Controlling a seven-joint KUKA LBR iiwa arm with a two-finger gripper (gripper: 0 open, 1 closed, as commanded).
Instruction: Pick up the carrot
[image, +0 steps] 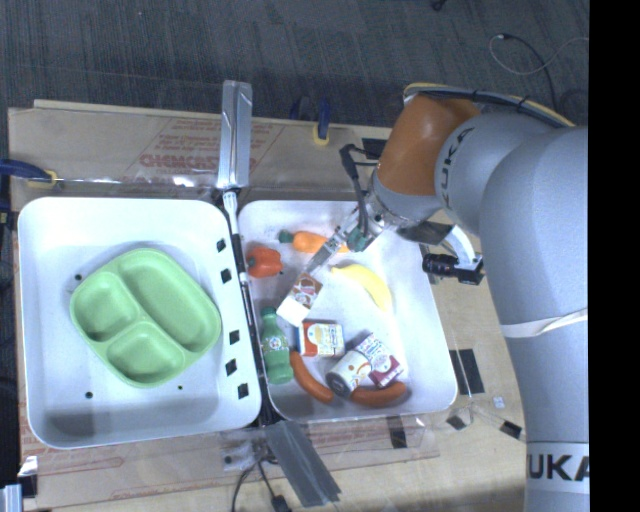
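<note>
The carrot (307, 241) is small and orange, with a green stub at its left end. It lies flat at the back of the right bin (430, 320), near the far wall. My gripper (337, 245) reaches down from the orange-banded wrist (420, 150) and sits right against the carrot's right end, partly covering it. Whether it touches the carrot is hidden by the slant of the view.
Around the carrot lie an orange pepper (263, 261), a banana (368, 283), a small packet (304, 294), a green bottle (275, 345), a juice box (322, 338), a can (346, 373) and a sausage (340, 392). The left bin (50, 390) holds a green divided plate (145, 315).
</note>
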